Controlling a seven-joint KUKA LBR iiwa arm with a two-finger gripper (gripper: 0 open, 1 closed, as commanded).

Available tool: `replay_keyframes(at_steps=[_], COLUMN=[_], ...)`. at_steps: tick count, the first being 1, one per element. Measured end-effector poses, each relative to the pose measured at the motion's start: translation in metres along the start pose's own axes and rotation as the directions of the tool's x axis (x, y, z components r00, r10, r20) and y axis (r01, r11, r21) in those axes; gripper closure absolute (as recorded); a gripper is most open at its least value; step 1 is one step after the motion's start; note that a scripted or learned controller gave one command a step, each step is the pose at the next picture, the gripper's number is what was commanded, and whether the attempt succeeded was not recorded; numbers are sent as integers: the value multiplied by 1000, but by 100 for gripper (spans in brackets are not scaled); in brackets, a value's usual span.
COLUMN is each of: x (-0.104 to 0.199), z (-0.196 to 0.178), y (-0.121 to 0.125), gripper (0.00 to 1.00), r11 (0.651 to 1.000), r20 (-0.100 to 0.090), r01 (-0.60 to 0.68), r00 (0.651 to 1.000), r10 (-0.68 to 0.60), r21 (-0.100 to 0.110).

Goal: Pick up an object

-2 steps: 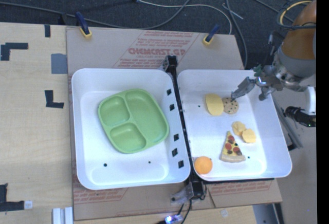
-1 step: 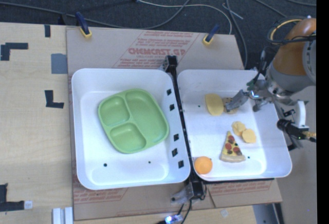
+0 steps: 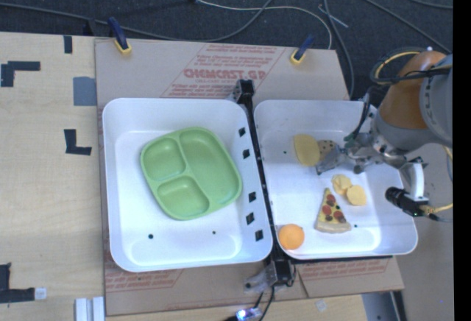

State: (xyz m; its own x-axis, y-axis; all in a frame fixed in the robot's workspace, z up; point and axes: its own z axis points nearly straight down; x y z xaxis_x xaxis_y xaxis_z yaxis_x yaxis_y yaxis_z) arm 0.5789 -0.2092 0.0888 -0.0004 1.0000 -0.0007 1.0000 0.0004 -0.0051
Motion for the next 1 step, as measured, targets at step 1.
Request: replay_keyframes(at_steps=[1], x=[0], z=[2], y=[1], gripper=[0], r11=[1000], r20=[2], r01=[1], r00=[1000], r10=[-1], r21=[-6])
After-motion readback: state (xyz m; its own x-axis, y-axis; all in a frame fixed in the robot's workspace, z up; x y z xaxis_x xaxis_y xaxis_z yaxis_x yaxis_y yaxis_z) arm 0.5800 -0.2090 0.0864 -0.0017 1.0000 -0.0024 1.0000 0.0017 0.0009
